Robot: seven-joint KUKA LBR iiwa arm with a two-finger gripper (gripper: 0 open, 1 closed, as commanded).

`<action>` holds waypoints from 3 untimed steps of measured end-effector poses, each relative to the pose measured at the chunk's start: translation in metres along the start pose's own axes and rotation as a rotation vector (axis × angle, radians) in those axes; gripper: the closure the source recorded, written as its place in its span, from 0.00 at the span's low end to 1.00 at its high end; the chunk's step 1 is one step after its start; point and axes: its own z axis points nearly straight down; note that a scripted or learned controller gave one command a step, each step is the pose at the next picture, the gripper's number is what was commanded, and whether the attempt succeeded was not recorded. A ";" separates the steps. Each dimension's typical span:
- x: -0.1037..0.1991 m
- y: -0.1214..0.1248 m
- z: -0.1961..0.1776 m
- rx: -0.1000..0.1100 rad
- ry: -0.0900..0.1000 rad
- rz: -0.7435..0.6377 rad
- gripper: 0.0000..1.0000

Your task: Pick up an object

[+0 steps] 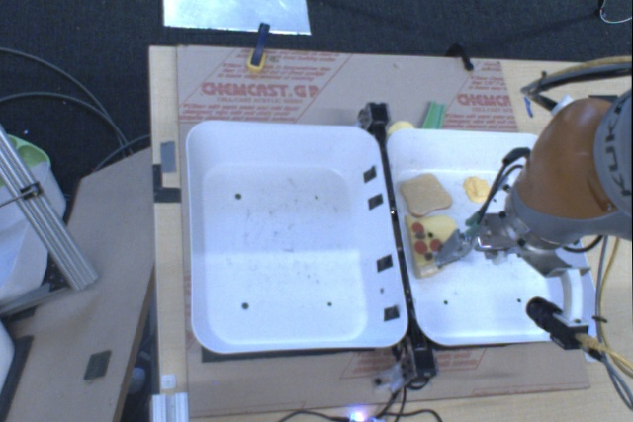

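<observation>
Yellow pizza slice toy (431, 243) with red dots, lying in right bin (495, 326) near its left wall. Just above it, a tan bread slice (426, 195); farther right, a small yellow piece (477, 187). Gripper (457, 248) low at the pizza slice's right edge, touching or nearly so; opening of fingers impossible to tell. Left bin (287, 242) beside.

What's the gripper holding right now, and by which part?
Cannot be told. The gripper sits low in the right bin, its tip at the right edge of the pizza slice toy, but the view doesn't show the slice between its fingers.
</observation>
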 end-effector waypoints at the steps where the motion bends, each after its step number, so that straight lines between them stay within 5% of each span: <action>1: 0.050 0.057 -0.049 -0.019 -0.003 -0.009 0.00; 2: 0.081 0.027 -0.045 -0.010 -0.003 -0.005 0.00; 3: -0.061 -0.016 0.027 -0.003 -0.009 0.015 0.00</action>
